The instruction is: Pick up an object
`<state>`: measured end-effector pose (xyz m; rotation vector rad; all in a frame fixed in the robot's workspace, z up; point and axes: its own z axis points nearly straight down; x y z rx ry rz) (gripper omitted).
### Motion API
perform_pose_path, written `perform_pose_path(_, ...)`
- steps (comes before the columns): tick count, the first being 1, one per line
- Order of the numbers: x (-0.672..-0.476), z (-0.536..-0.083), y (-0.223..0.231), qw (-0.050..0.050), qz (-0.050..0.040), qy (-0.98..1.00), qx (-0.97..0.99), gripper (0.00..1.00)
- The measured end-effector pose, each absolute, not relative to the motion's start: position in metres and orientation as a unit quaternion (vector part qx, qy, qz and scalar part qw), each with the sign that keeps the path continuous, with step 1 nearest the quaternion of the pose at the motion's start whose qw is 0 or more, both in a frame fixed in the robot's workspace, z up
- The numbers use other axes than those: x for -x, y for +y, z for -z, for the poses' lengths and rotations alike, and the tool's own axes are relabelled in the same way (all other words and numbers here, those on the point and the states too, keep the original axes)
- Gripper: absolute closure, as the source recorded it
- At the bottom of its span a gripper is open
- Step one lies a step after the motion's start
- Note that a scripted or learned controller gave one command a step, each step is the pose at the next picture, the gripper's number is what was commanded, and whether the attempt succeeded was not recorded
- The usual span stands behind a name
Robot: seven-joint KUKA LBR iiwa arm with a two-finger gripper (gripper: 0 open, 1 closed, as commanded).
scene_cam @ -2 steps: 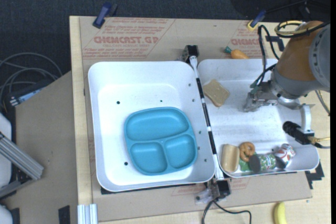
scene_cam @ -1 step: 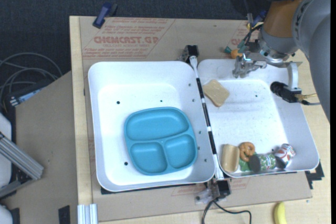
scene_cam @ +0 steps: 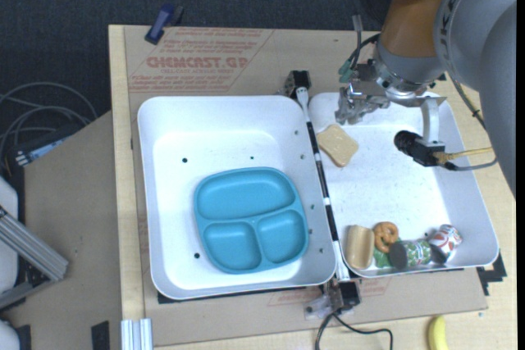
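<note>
Here the claw [scene_cam: 354, 106] hangs low over the far left corner of the right bin [scene_cam: 467, 201], and nothing shows between its tips; how wide it stands I cannot tell, as the wrist hides much of it. So the pick seems not yet made. Just beside it, toward the near side, lies a tan slice of bread [scene_cam: 338, 146], seemingly apart from the claw and the likeliest target. Farther off, along the bin's near edge, sits a cluster of small toys [scene_cam: 402, 246]. The left bin [scene_cam: 164, 176] holds a blue divided plate [scene_cam: 250, 217]. Both bins rest on the worktop [scene_cam: 123, 94].
</note>
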<state>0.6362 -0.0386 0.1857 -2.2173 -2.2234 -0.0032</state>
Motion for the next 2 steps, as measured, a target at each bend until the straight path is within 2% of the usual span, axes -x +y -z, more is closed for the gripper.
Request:
perform_pose_path(1,-0.635,-0.185,-0.04,0.001,-0.0004,-0.708,0.707,0.0)
perform_pose_path(2,-0.64,-0.187,-0.134,-0.003,-0.0007,-0.706,0.709,0.0)
